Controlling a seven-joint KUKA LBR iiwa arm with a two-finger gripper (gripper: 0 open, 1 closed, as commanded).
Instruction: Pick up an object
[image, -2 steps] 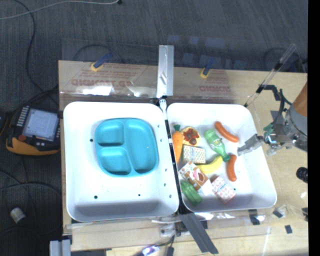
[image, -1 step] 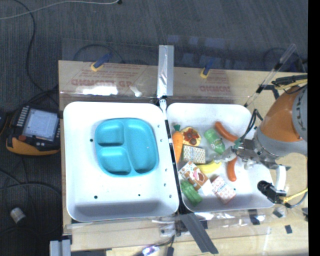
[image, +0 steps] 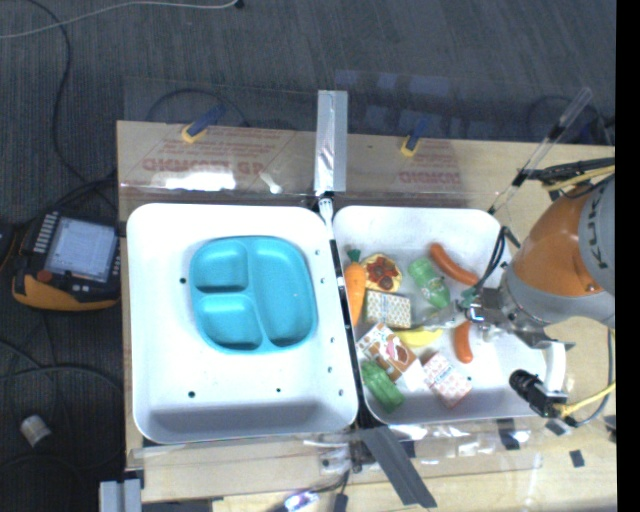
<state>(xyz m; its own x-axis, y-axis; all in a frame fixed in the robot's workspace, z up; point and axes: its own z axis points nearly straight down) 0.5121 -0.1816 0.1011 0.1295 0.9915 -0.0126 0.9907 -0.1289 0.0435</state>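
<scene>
The right white bin (image: 480, 225) holds several toy foods. Among them are an orange carrot (image: 353, 290), a round pizza piece (image: 381, 270), a green vegetable (image: 430, 283), a red sausage (image: 455, 265), a second sausage (image: 463, 343), a yellow banana (image: 420, 337), a small printed box (image: 388, 308), a pink carton (image: 446, 378) and a green piece (image: 381, 386). My gripper (image: 472, 306) hangs low over the bin's right side, between the two sausages and just right of the green vegetable. The wrist hides what lies directly under it.
The left white bin (image: 160, 400) carries a blue divided tray (image: 252, 292). A metal divider post (image: 331, 140) stands between the bins at the back. The arm's orange band (image: 560, 250) and grey body cover the right bin's right wall. A black handset (image: 70, 260) lies off the bench at left.
</scene>
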